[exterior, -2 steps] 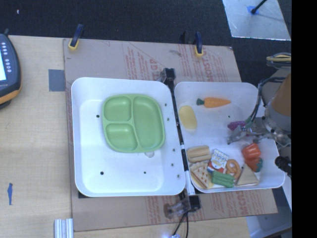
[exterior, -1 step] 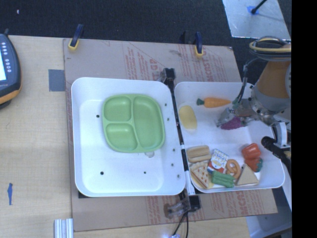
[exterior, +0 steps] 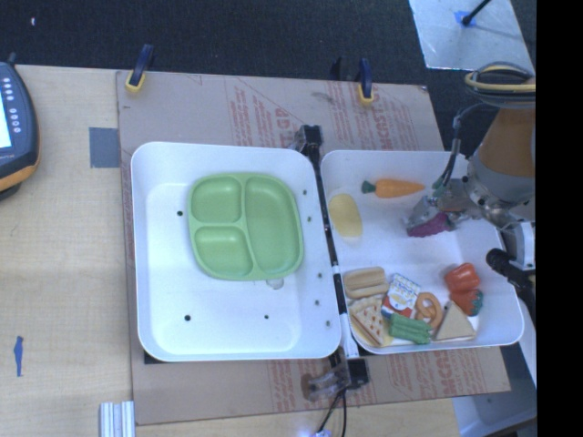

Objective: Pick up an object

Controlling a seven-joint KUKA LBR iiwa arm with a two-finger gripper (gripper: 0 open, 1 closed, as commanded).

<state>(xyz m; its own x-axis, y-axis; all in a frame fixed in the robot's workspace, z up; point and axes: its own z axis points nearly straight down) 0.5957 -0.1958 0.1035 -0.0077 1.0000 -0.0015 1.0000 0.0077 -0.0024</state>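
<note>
Two white bins sit side by side on the bench [exterior: 64, 271]. The left bin [exterior: 159, 244] holds a green divided plate [exterior: 246, 226], lying flat toward the far side. The right bin [exterior: 383, 167] is full of toy food: a carrot [exterior: 396, 188] at the far edge, a pale yellow piece [exterior: 345, 215] near the left wall, a hot dog [exterior: 365, 281], a waffle [exterior: 369, 320], a pretzel [exterior: 427, 307] and a red pepper [exterior: 463, 277] toward the near side. The arm [exterior: 506, 144] leans in from the right, its pincer [exterior: 435, 209] down over a purple thing [exterior: 428, 227] just beside the carrot.
</note>
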